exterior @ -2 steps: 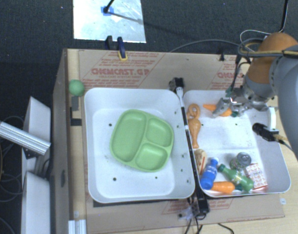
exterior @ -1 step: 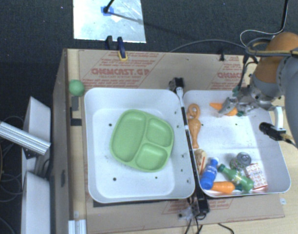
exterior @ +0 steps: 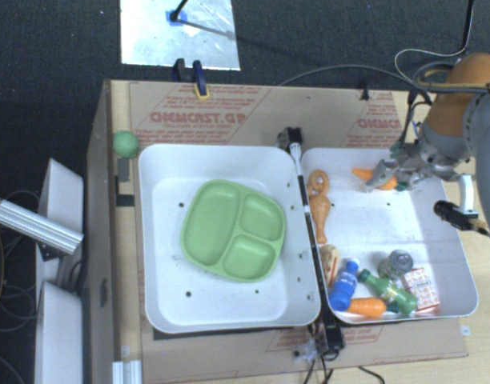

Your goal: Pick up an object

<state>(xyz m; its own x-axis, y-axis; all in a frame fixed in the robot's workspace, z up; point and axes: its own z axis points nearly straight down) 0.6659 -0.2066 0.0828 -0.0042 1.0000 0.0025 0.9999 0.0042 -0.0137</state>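
Hand [exterior: 387,176], grip unclear, over right bin [exterior: 437,230]; 2 bins on cardboard-topped bench [exterior: 229,110].

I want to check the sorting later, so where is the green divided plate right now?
The green divided plate lies in the middle of the left bin, across the divider from the toy clutter in the right bin.

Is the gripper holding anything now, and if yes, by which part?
It cannot be told. The gripper is low over the right bin, right at an orange piece, but the view is too small to show whether the piece sits between its fingers.
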